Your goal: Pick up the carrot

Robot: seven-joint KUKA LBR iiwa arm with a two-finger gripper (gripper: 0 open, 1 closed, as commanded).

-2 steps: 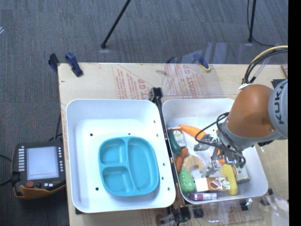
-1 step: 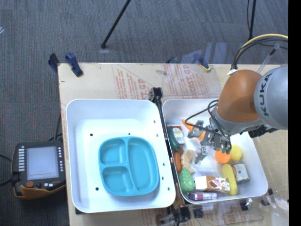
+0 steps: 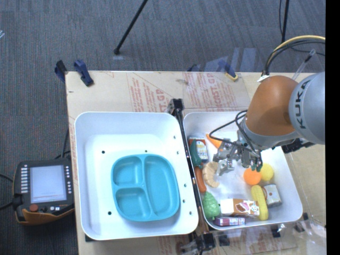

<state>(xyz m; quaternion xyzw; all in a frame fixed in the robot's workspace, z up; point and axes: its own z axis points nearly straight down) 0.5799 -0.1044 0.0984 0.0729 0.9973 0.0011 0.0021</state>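
Lying in the right bin (image 3: 294, 194), the carrot (image 3: 214, 140) is a small orange wedge near the bin's upper left part, just right of a green-labelled bottle (image 3: 199, 150) and partly covered by the gripper's cabling. The gripper (image 3: 228, 161) hangs just below and right of the carrot, over bare bin floor; its metal fingers look spread apart with nothing between them, though their tips are small and hard to read. Left of the gripper sits a pale croissant-shaped piece (image 3: 211, 174), with a reddish sausage (image 3: 200, 179) along the bin's left wall and a green bumpy vegetable (image 3: 210, 204) below it. Right of the gripper are an orange (image 3: 252, 176), a lemon (image 3: 266, 172) and a corn cob (image 3: 260, 201); a small carton (image 3: 240, 206) lies near the bottom wall. The left bin (image 3: 95, 142) holds a blue divided plate (image 3: 144, 187). Both bins rest on the counter (image 3: 138, 89), and a teach pendant (image 3: 45, 187) sits off its left edge.
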